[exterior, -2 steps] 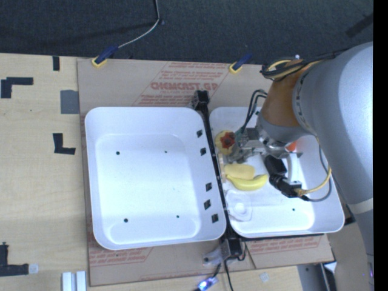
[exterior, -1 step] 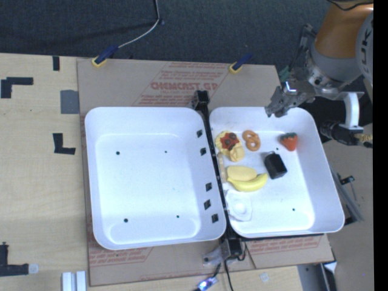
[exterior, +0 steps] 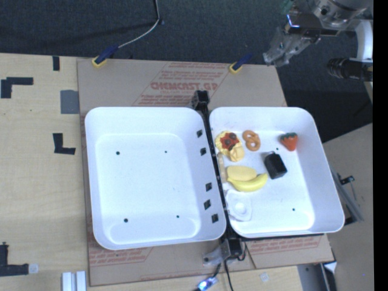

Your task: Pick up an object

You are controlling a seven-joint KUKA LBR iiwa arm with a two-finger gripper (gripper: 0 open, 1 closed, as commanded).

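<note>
The right bin [exterior: 315, 180] holds a little pile of toy food, all on its left side and middle. Any of these would do for the task.

The banana [exterior: 247, 183] lies near the middle, by the wall between the two bins. It is yellow and curved, and a pale yellow piece sits on top of it, touching. It looks like light plastic, hard and smooth, so it may slip. I would take it across the middle of its curve, where it is thin enough for two fingers.

The black block [exterior: 274, 165] lies just right of the banana. It is dark and boxy, and looks stiff with flat sides. That seems the easiest thing to pinch.

The pretzel [exterior: 251, 139] is small, brown and flat, so it may be hard to get under. The strawberry [exterior: 289, 141] is red with a green top and sits alone at the far right. It is round and could roll away. Left of the pretzel is a yellow thing with red bits [exterior: 230, 144], maybe a pizza slice; it is too small to be sure.

The gripper [exterior: 280, 48] hangs high above the bench, well away from the bin. I cannot tell how it is set. Nothing is in it.
</note>
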